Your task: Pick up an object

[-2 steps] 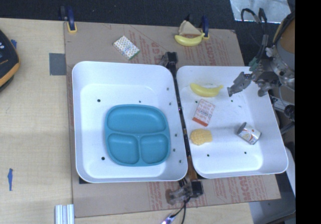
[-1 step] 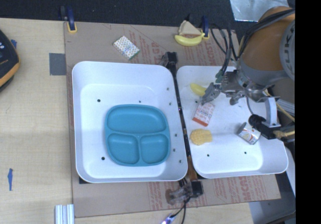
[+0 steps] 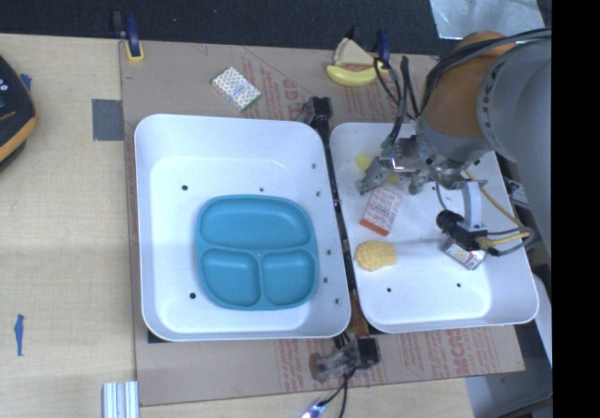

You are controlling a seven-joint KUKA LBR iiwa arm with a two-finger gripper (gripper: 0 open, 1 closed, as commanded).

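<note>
Yellow and likely soft, the corn-like toy point(image 3: 376, 256) lies just below the red-and-white packet point(image 3: 381, 210) (light, probably squashy; best pinched across its middle), gripper point(image 3: 392, 172) state I cannot tell.

Divided plate point(image 3: 256, 250) in left bin point(image 3: 159, 149)

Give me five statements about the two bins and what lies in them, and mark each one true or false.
1. The blue divided plate lies in the left bin. True.
2. The yellow corn-like piece lies in the left bin. False: it lies in the right bin.
3. The gripper is over the right bin. True.
4. The red and white packet rests on the blue plate. False: it lies on the right bin's floor.
5. The banana lies outside both bins. True.
</note>
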